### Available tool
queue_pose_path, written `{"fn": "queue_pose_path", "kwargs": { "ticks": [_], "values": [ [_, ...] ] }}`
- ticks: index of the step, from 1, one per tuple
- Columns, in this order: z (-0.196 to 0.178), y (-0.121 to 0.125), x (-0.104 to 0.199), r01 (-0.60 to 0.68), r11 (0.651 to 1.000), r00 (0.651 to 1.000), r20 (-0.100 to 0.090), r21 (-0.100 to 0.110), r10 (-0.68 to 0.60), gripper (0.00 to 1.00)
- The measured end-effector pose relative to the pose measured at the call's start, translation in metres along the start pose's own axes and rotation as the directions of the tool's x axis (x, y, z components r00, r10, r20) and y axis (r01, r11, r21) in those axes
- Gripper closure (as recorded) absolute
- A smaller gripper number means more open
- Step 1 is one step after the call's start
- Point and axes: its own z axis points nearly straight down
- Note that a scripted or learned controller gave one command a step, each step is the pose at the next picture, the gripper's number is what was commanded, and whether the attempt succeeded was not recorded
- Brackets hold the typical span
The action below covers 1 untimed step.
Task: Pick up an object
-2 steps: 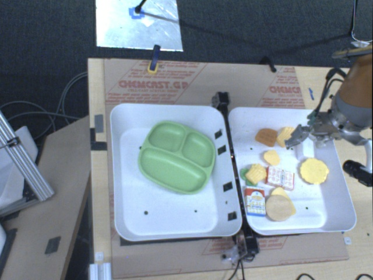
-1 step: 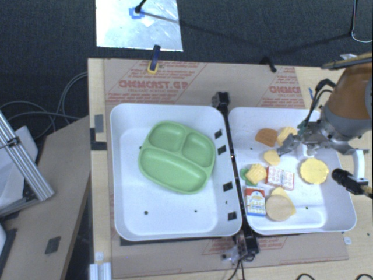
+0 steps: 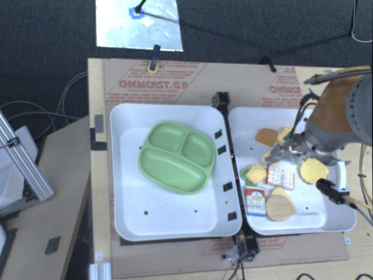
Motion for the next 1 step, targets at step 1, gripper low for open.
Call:
{"fn": "queue_pose_path", "kwargs": {
  "ticks": [1],
  "values": [
    [0.0044, 0.0007, 0.0, -0.003, 1.0, 1.0, 0.001, -0.003, 0.003, 0.0]
  ]
}}
